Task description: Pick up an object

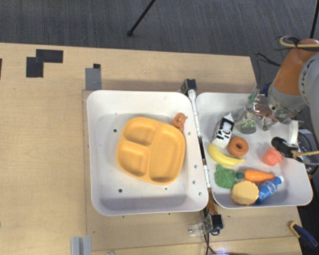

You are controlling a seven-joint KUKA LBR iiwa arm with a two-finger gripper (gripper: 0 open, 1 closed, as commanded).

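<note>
Camera view puts my gripper [253,120] over the right white bin's [303,198] far end, jaws unreadable, so I cannot tell their state. Nearest is the brown ring doughnut [237,146]; I'd centre above it and descend straight.

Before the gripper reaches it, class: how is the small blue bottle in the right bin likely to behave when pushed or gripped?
The blue bottle lies on its side and looks round, so it would probably roll if nudged. It seems small and plastic, hence likely light and perhaps slippery. The carrot and yellow lump beside it may block rolling.
</note>
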